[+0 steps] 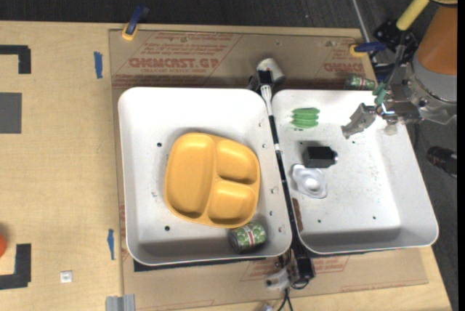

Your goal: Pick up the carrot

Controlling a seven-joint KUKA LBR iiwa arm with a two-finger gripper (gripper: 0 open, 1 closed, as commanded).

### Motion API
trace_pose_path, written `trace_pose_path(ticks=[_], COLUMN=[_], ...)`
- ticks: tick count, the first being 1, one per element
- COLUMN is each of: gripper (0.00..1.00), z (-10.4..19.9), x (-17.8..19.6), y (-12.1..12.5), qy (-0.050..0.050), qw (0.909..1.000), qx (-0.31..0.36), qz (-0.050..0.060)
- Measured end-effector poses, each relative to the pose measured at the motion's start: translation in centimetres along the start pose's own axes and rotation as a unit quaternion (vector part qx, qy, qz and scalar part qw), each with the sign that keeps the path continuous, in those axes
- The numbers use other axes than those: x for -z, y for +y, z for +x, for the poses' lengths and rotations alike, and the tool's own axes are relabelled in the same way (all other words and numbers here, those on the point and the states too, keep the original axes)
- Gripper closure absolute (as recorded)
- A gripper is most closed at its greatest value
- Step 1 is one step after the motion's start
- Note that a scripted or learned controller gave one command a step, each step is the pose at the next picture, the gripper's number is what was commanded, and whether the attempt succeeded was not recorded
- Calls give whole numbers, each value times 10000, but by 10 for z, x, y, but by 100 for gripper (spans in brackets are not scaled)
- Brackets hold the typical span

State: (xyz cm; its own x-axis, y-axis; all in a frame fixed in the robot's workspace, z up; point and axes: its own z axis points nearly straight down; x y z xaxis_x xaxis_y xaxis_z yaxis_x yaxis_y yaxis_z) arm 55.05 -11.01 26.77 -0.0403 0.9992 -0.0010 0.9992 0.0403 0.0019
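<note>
My gripper (361,119) hangs over the upper right part of the right bin (396,200), reaching in from the right under the orange-banded wrist. Nothing is visibly held in it. Left of the gripper lies a small ridged green item (305,117). Below that sit a small black block (318,155) and a pale, shiny white piece (309,182). None of the items in either bin is carrot-shaped or orange. A small orange-red patch (2,245) peeks in at the far left edge of the bench.
The left bin (138,157) holds a yellow divided plate (211,177) and a green and red can (248,236) lying at its front edge. A ridge (276,157) separates the two bins. Cables and clamps crowd the back right corner (378,41).
</note>
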Motion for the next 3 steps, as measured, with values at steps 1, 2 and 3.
trace_pose_path(ticks=[1,2,3], gripper=[0,0,0], z=[57,-37,9], x=[-83,-113,-182], y=[-30,-7,-34], qy=[5,-3,8], qw=[9999,9965,9979], qx=[-135,839,645], qz=[12,-2,1])
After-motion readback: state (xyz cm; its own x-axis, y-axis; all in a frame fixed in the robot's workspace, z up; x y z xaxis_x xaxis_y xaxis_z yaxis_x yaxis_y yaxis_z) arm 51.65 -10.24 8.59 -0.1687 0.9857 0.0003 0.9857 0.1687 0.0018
